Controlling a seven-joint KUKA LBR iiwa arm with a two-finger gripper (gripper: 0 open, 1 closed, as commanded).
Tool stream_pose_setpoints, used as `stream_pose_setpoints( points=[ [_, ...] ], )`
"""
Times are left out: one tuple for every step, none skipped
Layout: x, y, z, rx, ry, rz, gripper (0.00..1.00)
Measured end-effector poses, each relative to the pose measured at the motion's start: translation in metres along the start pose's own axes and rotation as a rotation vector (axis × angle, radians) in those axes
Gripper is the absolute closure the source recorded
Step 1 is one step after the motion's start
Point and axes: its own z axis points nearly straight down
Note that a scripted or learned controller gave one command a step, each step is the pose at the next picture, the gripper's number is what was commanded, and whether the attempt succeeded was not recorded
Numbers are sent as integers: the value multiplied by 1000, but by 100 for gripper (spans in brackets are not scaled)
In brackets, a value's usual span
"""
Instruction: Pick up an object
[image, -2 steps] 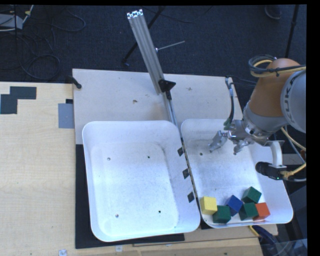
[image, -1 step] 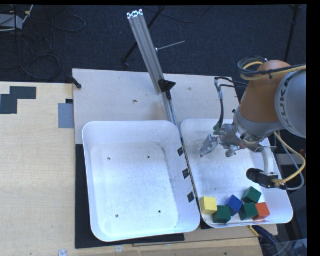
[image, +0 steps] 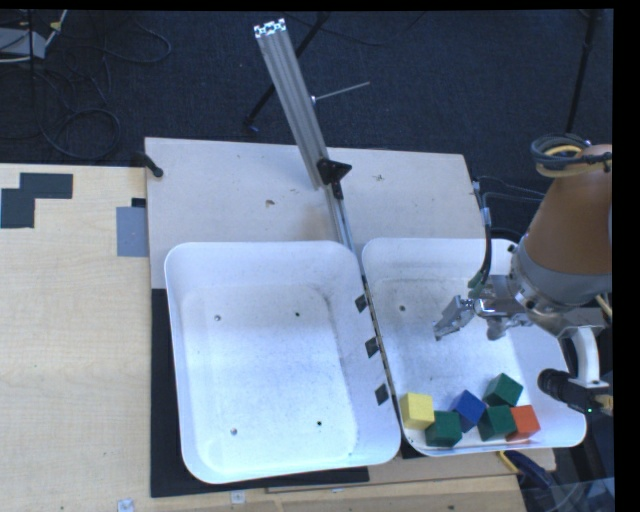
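Several small blocks lie clustered at the near edge of the right bin (image: 420, 270): a yellow block (image: 418, 409), a blue block (image: 468, 406), a green block (image: 443, 429), another green block (image: 496, 421), a third green block (image: 505, 388) and an orange block (image: 522, 421). My gripper (image: 462, 315) hangs over the middle of the right bin, well above and behind the blocks. Its fingers (image: 449, 321) stand apart with nothing between them.
The left bin (image: 200, 270) lies beside the right one, separated by a ridge with black clips (image: 372, 346). A slanted aluminium rail (image: 300, 110) rises behind the bins. The grey arm with its orange band (image: 572, 225) fills the right side.
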Motion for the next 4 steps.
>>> stream_pose_setpoints(
  points=[
    [-76, 9, 35, 1, -2, 2, 0],
    [-81, -34, 132, -8, -1, -2, 0],
    [-3, -32, 130, -13, -2, -9, 0],
    [9, 33, 130, -10, -2, -6, 0]
  ],
)
